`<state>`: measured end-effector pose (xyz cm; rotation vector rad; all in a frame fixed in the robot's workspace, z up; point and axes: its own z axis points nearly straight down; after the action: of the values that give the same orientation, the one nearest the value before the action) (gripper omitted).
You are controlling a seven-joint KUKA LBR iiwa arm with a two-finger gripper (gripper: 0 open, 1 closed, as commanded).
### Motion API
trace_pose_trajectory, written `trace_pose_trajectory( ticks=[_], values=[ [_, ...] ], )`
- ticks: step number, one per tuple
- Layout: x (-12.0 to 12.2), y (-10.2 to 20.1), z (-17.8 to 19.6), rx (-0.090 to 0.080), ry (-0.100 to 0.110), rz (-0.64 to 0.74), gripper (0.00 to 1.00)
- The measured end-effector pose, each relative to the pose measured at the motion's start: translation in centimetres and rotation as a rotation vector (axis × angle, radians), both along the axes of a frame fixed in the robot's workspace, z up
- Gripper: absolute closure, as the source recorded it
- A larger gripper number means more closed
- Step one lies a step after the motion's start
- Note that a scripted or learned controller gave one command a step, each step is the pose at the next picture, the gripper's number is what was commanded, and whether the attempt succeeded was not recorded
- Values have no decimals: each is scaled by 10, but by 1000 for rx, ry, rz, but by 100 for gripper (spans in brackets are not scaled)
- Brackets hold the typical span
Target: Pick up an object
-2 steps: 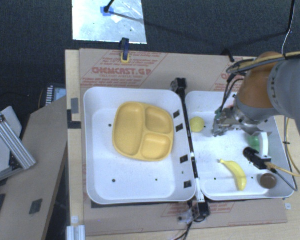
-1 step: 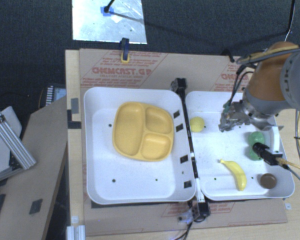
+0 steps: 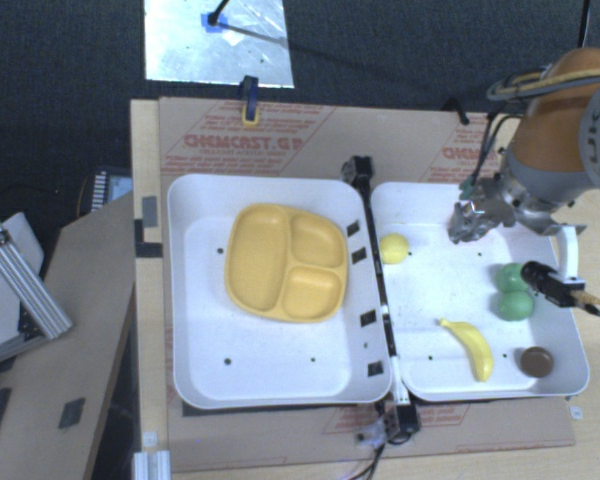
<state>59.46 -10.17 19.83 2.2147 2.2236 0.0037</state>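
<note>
The right bin holds a yellow ball near its left wall, a yellow banana toward the front, a green object at the right and a brown round piece in the front right corner. My gripper hangs over the back of this bin, right of the yellow ball and above the green object. Nothing shows between its fingers.
The left bin carries a yellow divided plate. A black divider with clips runs between the bins. A black part of the arm's fitting sticks out beside the green object. Cardboard lies under both bins.
</note>
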Motion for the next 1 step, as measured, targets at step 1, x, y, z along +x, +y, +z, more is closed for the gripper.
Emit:
trace_pose_trajectory(
  ticks=[1],
  values=[
    [1,0,5,0,1,0,100]
  ],
)
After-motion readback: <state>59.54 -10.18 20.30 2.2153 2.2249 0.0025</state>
